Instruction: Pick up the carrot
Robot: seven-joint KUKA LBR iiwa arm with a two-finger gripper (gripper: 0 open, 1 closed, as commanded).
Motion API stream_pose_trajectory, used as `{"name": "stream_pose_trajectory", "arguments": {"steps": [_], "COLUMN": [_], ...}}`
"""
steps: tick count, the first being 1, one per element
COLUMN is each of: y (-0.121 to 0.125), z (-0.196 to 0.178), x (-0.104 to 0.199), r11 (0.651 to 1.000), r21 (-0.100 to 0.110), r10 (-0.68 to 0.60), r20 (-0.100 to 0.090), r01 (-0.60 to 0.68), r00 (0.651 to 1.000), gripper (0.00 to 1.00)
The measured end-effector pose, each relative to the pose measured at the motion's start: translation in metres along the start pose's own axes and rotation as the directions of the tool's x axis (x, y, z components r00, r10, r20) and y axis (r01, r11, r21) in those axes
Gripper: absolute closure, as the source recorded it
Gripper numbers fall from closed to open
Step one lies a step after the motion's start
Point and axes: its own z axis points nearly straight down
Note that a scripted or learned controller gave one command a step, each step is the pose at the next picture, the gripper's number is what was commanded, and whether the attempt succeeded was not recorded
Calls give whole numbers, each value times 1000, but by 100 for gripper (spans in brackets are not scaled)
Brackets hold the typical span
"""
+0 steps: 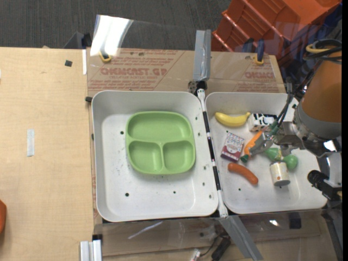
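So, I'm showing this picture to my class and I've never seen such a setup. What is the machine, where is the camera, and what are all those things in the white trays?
The single camera looks down at a slant on a bench with two shallow white bins. The grey and orange shape at the right is a robot arm; its gripper is over the right bin, close to the carrot. Whether it grips the carrot cannot be told. That bin also has a banana, a small card packet, a sausage, a green toy, a small cylinder and a black and white object. The left bin holds a green divided plate.
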Motion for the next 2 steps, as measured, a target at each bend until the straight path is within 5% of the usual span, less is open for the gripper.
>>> {"name": "stream_pose_trajectory", "arguments": {"steps": [1, 2], "y": [53, 53], "z": [121, 112], "x": [-54, -55], "r11": [984, 984], "r21": [-3, -2], "r10": [176, 179], "r20": [0, -1], "r01": [-176, -179], "r00": [984, 984], "gripper": [0, 100]}}
